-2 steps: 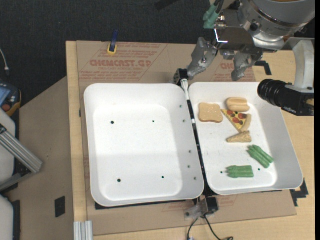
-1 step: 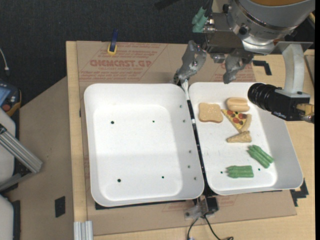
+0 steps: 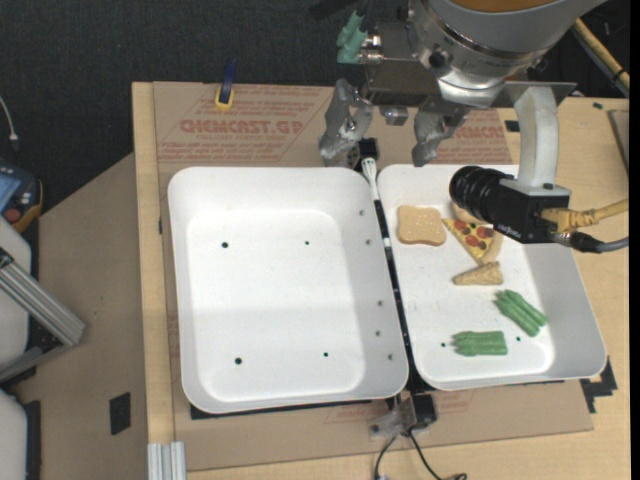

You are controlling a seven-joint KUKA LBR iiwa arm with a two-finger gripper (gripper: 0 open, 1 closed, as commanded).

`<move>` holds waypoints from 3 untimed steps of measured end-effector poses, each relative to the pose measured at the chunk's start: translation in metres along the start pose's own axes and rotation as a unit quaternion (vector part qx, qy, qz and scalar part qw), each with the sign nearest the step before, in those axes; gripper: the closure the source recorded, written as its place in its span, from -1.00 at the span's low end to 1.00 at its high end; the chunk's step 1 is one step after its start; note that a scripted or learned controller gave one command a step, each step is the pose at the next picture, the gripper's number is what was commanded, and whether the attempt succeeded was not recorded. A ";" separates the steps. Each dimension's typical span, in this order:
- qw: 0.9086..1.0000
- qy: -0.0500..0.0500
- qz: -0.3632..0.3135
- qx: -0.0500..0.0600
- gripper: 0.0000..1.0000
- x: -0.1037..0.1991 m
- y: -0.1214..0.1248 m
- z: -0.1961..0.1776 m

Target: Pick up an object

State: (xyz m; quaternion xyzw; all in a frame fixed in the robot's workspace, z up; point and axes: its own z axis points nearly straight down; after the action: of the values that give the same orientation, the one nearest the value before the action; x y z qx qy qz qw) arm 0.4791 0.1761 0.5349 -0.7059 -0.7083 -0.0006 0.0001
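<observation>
Fingers [image 3: 345, 128] spread apart, nothing between them; gripper [image 3: 388, 131] hangs over the far rim of the bins, above the seam where the two meet. One finger sits over the left bin's far right corner, the other over the right bin's far edge. Grey wrist and orange band rise above.

Camera view, landmark: right bin [image 3: 565, 343].
- Toast slice [image 3: 421, 225], tan, lies flat in the far left part of the right bin, near the seam.
- Pizza slice [image 3: 470, 236], just right of the toast, partly under a black cylindrical device [image 3: 495, 200] that overhangs the bin's far right.
- Small beige wedge [image 3: 480, 276], mid-bin, just nearer the camera than the pizza.
- Green bean pod [image 3: 521, 311], toward the right wall, tilted.
- Second green pod [image 3: 479, 344], near front rim, lying crosswise.
- Left bin [image 3: 190, 268] touches the right bin along the seam.
- Cardboard sheet [image 3: 250, 113] underlies both bins.
</observation>
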 end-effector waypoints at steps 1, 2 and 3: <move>1.000 -0.001 0.006 0.001 -1.00 -0.081 0.000 -0.001; 1.000 -0.001 0.002 0.001 -1.00 -0.078 0.000 0.000; 1.000 0.000 0.001 0.000 -1.00 -0.062 0.000 0.000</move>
State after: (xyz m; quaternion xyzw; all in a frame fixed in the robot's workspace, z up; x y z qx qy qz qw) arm 0.4792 0.1141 0.5350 -0.7066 -0.7076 0.0000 0.0002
